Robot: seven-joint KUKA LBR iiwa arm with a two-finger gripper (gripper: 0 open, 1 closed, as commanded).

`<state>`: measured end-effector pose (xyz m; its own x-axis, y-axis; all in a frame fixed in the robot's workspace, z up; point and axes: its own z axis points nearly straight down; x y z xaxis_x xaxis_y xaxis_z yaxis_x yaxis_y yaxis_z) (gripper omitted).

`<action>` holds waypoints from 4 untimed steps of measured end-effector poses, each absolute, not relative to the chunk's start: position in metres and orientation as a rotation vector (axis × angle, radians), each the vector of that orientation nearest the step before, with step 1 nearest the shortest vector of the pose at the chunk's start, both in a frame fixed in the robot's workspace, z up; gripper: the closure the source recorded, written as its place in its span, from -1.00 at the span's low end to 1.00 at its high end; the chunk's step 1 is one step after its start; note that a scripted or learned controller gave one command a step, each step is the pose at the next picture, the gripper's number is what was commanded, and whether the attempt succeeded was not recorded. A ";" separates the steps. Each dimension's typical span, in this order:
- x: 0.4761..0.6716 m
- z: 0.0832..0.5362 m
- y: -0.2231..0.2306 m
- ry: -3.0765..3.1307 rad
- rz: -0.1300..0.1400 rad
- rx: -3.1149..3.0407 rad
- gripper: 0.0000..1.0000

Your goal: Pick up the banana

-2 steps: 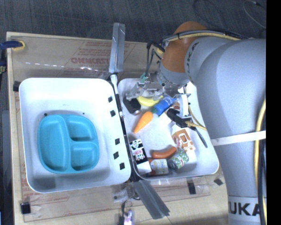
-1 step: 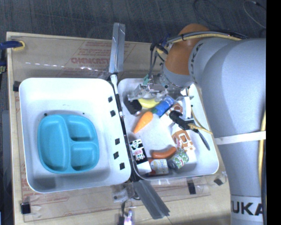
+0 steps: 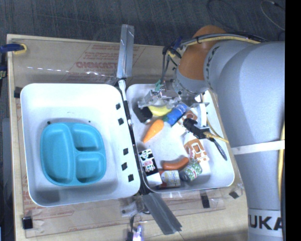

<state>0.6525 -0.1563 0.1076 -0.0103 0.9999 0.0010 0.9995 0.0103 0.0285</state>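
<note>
My claw (image 3: pixel 158 95), its opening impossible to tell, sits close over the smooth, curved yellow banana (image 3: pixel 159 111) lying left-to-right across the upper end of the right bin (image 3: pixel 168 145).

The left bin (image 3: pixel 65 95) looks glossy plastic, its blue tray (image 3: pixel 72 153) smooth plastic

A blue divided plate (image 3: pixel 72 152) is lying in the left bin (image 3: pixel 65 102), a little toward 7 o'clock of its middle. In the right bin (image 3: pixel 166 145) an orange carrot (image 3: pixel 153 130) is resting near the middle, with a blue thing (image 3: pixel 175 115) lying at 2 o'clock from it. A red sausage (image 3: pixel 175 163) is lying at 5 o'clock from the carrot, and a black-and-white carton (image 3: pixel 148 160) is sitting at 6 o'clock.
</note>
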 end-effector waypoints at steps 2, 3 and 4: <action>0.654 0.107 -0.160 2.192 0.027 2.229 -1.00; 0.654 0.107 -0.164 2.233 0.030 2.185 -1.00; 0.664 0.107 -0.161 2.236 0.020 2.182 -1.00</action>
<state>0.6640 -0.1605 0.1070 -0.0242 0.9997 -0.0037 0.9995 0.0243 0.0214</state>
